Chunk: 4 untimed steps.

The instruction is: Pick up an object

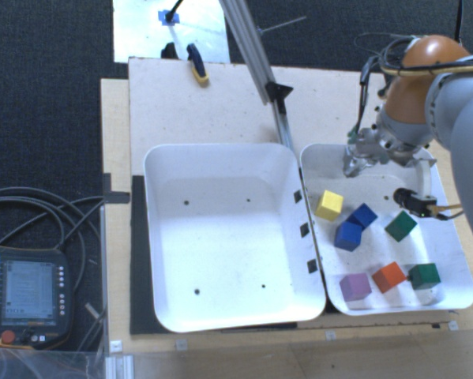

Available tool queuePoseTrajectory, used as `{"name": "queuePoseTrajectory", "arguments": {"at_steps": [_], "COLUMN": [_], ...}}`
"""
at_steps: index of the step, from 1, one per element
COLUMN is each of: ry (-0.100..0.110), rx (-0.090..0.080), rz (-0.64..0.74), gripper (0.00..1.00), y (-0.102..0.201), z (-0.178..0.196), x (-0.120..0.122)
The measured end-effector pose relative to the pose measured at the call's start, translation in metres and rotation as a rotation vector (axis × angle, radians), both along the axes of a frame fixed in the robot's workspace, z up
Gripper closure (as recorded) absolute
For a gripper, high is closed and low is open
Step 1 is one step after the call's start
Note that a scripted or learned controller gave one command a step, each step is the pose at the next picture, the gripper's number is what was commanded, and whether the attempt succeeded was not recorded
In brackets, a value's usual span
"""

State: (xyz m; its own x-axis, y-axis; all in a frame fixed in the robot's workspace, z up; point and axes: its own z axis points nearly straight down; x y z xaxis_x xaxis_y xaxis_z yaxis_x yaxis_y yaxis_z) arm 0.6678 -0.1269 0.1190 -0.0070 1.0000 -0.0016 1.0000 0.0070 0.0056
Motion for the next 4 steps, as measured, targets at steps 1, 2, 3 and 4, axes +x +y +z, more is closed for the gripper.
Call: {"name": "queuePoseTrajectory", "arguments": {"at_steps": [1,2,3,4], "ry": [-0.004,-0.001,0.002,0.004], "rx": [-0.001,0.000,0.003,0.004], "rz": [-0.004,-0.003,0.003,0.004], "gripper": [1.00,1.00,1.00,1.00], "y": [-0.004,-0.005,0.043,0.105], "z": [0.065,0.096,0.115,0.116], "x": [0.001,0.003,-0.011,-0.024]}}
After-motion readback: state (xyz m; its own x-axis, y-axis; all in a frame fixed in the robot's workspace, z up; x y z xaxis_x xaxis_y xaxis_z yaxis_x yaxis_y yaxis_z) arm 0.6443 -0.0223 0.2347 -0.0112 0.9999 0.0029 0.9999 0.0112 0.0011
